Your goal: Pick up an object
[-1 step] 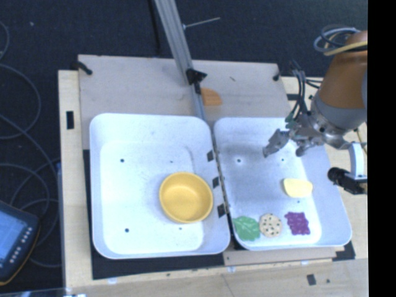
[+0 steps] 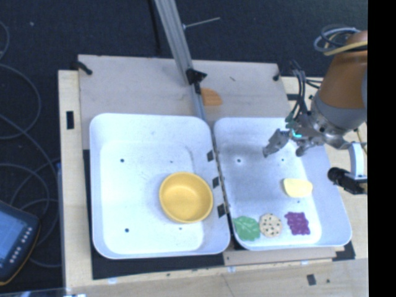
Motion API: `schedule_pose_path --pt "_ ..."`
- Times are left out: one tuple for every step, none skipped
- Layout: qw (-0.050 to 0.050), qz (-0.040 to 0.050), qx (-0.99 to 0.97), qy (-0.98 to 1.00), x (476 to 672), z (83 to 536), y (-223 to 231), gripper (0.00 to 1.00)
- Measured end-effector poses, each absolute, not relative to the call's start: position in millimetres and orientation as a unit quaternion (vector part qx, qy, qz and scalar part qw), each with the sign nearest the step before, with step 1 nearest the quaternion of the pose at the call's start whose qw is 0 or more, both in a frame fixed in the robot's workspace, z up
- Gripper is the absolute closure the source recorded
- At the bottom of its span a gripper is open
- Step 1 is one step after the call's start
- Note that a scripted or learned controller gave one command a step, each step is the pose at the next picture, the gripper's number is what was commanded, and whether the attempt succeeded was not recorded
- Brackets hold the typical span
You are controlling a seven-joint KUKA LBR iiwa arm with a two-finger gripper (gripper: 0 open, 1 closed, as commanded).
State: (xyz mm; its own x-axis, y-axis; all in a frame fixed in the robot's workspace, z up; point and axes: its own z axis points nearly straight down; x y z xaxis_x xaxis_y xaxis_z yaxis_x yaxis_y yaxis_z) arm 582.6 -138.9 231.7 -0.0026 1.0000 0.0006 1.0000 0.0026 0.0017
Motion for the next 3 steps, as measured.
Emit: schedule_pose_path --pt "-0.001 -0.0023 0.708 0.707 579.6 180.5 -150.6 0.0" --pt "-0.001 -0.0022 0.708 0.706 578.6 120.1 -144.3 0.0" --pt "0.0 -0.0016 0.708 0.706 578.4 99.9 -145.9 0.0"
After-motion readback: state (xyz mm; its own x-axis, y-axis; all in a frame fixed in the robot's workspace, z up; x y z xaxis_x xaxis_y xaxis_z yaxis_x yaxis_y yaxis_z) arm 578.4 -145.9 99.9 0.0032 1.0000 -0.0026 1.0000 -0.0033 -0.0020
